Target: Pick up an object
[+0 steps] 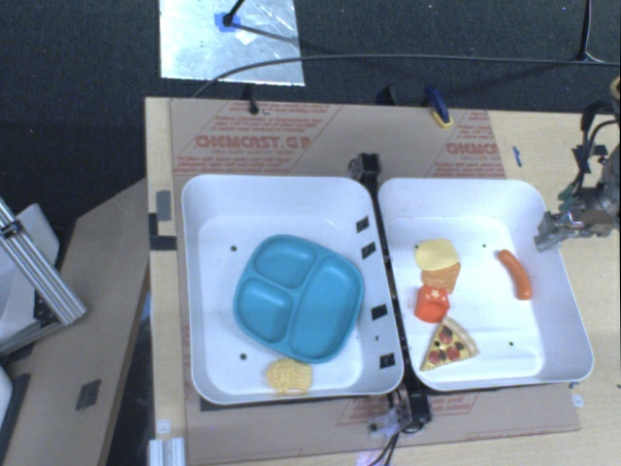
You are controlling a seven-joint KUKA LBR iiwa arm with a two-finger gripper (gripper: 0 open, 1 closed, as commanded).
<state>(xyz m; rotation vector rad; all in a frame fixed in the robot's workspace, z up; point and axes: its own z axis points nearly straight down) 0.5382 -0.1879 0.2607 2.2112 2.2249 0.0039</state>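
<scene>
The right bin (514,198) holds a yellow and orange toy burger (439,262), a red-orange piece (432,304) just below it, a pizza slice (449,346) near the front, and an orange sausage (514,273) toward the right wall. In the left bin (281,194) lie a blue divided plate (298,297) and a yellow corn piece (289,376). My gripper (563,223) hangs at the right bin's right rim, right of and above the sausage, with nothing seen in it.
A black divider with clips (378,260) runs between the bins. Brown cardboard (291,139) lies under them. A foil sheet (228,27) with a cable sits at the back, and a metal frame (29,270) stands at the left.
</scene>
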